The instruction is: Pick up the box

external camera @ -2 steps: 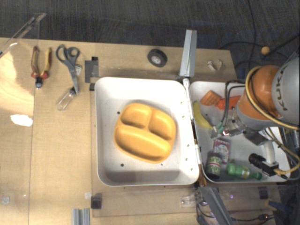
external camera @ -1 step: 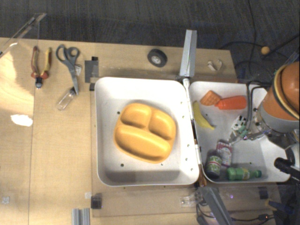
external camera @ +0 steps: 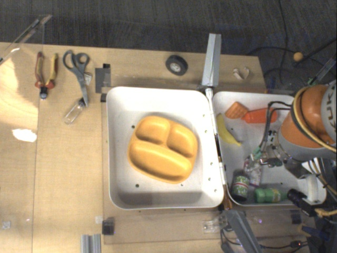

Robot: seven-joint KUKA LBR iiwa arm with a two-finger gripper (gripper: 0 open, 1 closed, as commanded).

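Note:
A small orange box-like block [external camera: 236, 110] lies at the far left corner of the right bin [external camera: 225, 141]. The gripper [external camera: 254, 168] hangs low in the middle of that bin, well in front of the block and apart from it. It sits just above a small green can [external camera: 241, 185] near the bin's front wall. The arm's grey body and orange band [external camera: 310, 121] cover the right part of the bin. Nothing shows as held.
A large yellow bread-shaped object [external camera: 163, 148] lies in the left bin [external camera: 118, 141]. The right bin also holds an orange-red carrot-like piece [external camera: 258, 116], a yellow piece [external camera: 226, 132] and a green bottle [external camera: 269, 195]. Scissors [external camera: 79, 70], pliers [external camera: 45, 73] and a tape roll [external camera: 176, 65] lie on the bench.

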